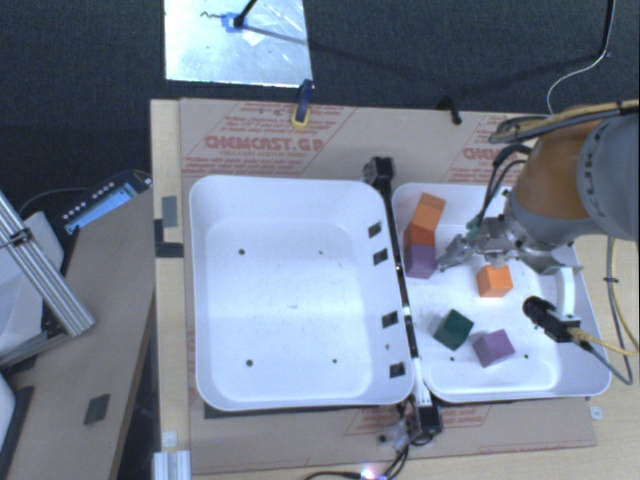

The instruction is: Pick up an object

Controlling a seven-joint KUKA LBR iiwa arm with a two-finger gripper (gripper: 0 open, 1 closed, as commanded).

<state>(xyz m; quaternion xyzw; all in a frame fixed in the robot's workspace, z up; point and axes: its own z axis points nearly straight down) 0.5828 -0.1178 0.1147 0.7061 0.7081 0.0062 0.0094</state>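
Note:
The right bin (575, 368) holds several blocks. A tall orange block (429, 215) stands at its back left with a purple block (420, 260) just in front of it. An orange cube (494, 281) lies mid-bin, while a green cube (453, 328) and a purple cube (492, 347) sit nearer the front. My gripper (495, 258) hangs over the middle of this bin, open, with its grey fingers spread to either side just behind and above the orange cube. Nothing is between the fingers.
The left bin (215, 368) stands beside the right one, parted by a black clip-lined divider (395, 288). A black connector with a yellow cable (548, 318) lies over the right bin's right side. The arm's orange band (550, 173) looms above the bin's back right.

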